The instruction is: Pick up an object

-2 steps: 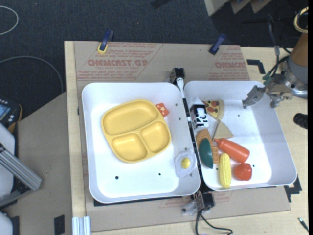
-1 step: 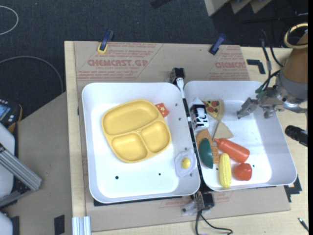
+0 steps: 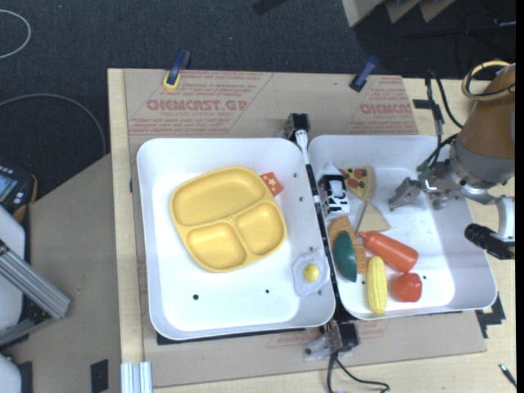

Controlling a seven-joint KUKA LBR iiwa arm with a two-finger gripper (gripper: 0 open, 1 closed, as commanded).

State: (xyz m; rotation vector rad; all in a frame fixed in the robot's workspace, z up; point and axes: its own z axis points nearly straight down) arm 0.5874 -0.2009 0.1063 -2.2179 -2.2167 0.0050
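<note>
My gripper (image 3: 419,196) hangs over the back right part of the right bin (image 3: 467,289), its two grey fingers spread open with nothing between them. The toy food lies to its left and front: a pizza slice (image 3: 359,178), a tan wedge (image 3: 373,218), a red-orange sausage-like piece (image 3: 391,250), a red tomato (image 3: 407,286), a yellow corn cob (image 3: 376,283) and a green piece (image 3: 345,257). The pizza slice and the wedge are the nearest, both apart from the fingers.
A black-and-white item (image 3: 333,193) and an orange piece (image 3: 339,228) lie along the right bin's left wall. The left bin (image 3: 164,301) holds a yellow divided plate (image 3: 228,218), a small orange-red piece (image 3: 272,184) and a fried-egg toy (image 3: 309,273).
</note>
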